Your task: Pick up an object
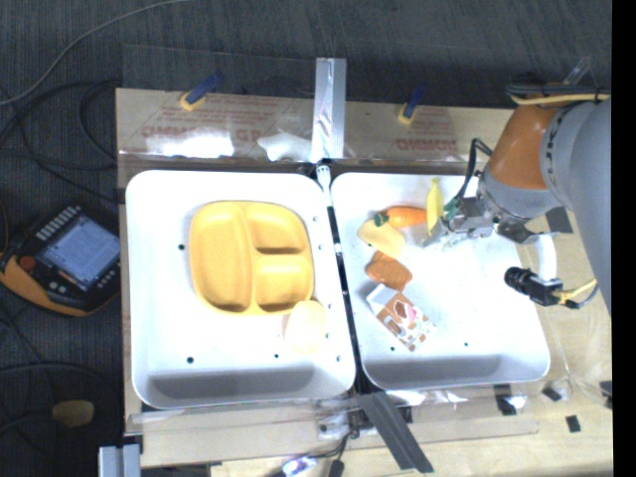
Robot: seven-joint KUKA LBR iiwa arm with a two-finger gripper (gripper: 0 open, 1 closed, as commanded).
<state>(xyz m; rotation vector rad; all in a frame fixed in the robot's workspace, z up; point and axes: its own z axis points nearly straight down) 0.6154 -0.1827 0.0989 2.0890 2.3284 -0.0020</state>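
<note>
A: Firstly, gripper position. Where was it?

B: The gripper sat over the upper right part of the right bin, at the end of the arm, which entered from the right. The orange band was visible just above the wrist.

A: Finger state?

B: Could not be determined. The tip was small and dark against the white floor, and nothing could be seen held there.

A: Nearest objects?

B: A yellow banana stood almost upright in the view, just left of the gripper, close to touching it; contact could not be confirmed. Left of the banana lay an orange carrot, and beside that a yellow fruit near the bin's left wall.

A: Further out?

B: Below the fruit lay a brown bread piece. Below that, a small printed box lay tilted, touching or nearly touching the bread.

A: Left bin?

B: The left bin held a yellow tray with compartments, lying flat near the centre. A pale round item rested at the tray's lower right corner.

A: Outside the bins?

B: A handheld pendant lay on the floor, left of the bench.
</note>
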